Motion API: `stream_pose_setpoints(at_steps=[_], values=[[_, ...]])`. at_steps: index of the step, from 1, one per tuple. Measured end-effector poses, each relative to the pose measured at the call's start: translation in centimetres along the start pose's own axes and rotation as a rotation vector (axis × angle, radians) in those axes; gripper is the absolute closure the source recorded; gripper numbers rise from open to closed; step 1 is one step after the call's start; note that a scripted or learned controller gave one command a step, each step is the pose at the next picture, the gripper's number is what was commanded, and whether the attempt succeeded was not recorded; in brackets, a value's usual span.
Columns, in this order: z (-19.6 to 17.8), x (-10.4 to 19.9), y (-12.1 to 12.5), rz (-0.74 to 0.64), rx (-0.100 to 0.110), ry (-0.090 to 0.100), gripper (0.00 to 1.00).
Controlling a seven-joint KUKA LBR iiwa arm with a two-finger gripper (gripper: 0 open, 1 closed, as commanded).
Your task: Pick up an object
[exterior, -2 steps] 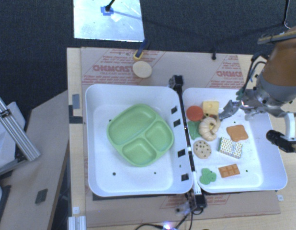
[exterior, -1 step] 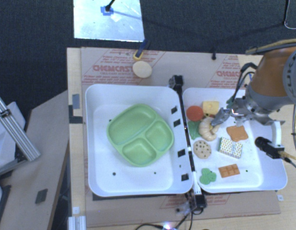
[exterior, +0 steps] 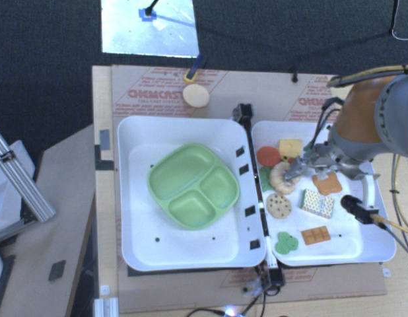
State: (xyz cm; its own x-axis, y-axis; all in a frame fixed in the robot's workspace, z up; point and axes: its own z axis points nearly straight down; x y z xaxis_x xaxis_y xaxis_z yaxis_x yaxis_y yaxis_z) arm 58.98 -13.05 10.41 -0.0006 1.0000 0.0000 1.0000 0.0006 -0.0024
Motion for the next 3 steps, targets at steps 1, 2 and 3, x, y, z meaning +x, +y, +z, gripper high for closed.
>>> stream_pose_setpoints(at_steps=[1, 2, 3], values=[[1.9, 0.0, 0.1, 0.0, -0.005, -0.001, 0.0], [0.8, 0.0, 0.2, -0.001, -0.008, -0.001, 1.0], [-5.2, 0.1, 1.3, -0.004, -0.011, -0.002, 1.0]])
